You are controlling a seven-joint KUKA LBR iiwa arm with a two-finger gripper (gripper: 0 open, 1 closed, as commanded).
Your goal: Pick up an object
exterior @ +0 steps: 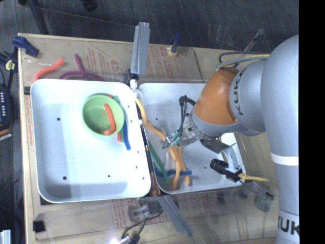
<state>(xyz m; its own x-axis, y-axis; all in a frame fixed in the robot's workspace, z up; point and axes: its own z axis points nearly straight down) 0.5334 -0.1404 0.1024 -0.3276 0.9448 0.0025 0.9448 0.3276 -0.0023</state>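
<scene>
while low in the right bin [152,93], the gripper [172,141] meets orange strips [176,159] — grip unclear.

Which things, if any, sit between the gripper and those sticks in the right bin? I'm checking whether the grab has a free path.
Nothing visible does. The gripper is already down among the orange sticks in the right bin, with no other object between them.

A bulky grey arm [279,100] was seen, its wide orange band [218,103] glossy above the wrist. White "KUKA" lettering was marked on the grey casing. Thin dark cables were looped near the metal gripper [175,139].
</scene>
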